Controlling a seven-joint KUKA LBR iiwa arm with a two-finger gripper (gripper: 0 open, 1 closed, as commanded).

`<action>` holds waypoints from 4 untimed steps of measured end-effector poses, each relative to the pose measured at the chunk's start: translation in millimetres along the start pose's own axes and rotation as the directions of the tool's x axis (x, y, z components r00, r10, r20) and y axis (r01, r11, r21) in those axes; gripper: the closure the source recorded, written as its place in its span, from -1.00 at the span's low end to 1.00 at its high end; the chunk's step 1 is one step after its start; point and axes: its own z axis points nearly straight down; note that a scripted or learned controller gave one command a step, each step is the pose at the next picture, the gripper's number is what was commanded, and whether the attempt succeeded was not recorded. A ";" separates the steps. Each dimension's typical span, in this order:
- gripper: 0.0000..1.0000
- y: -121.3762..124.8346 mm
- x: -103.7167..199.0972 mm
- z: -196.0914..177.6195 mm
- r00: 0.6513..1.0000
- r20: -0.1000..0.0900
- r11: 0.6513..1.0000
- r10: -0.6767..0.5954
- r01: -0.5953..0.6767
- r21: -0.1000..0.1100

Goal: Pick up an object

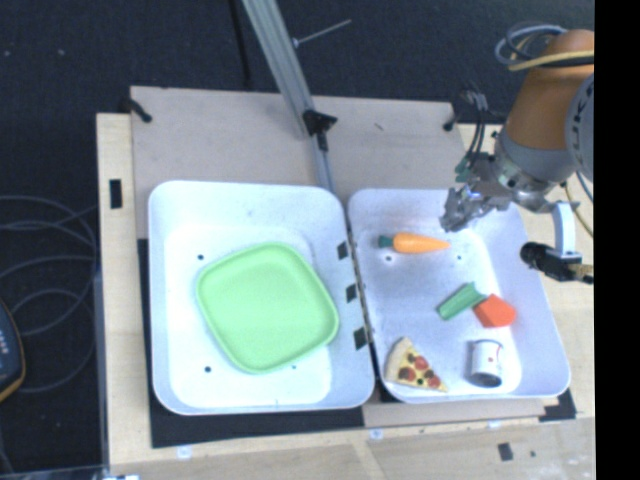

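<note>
The right bin (400,208) holds several toys. An orange carrot with a green stem (415,243) lies near its upper middle. A green block (458,301) and an orange-red block (495,312) sit side by side lower down. A pizza slice (412,365) and a small metal can (485,362) rest near the front wall. My gripper (457,214) hangs over the bin's upper right, just up and right of the carrot's tip, with nothing seen between its fingers.
The left bin (180,218) holds a light green square plate (266,306). A grey metal pole (285,63) slants in from the top to a clamp between the bins. Cables (45,268) lie off the bench at left.
</note>
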 end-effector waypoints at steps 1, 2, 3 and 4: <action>1.00 -17.0 43.8 -15.1 1.000 -0.001 1.000 -0.001 0.001 -0.002; 1.00 -41.2 86.2 -14.7 1.000 -0.001 1.000 0.000 0.000 0.000; 1.00 -57.2 137.4 -29.4 1.000 -0.001 1.000 -0.002 0.002 -0.001; 1.00 -65.8 187.5 -38.1 1.000 -0.002 1.000 -0.002 0.002 0.000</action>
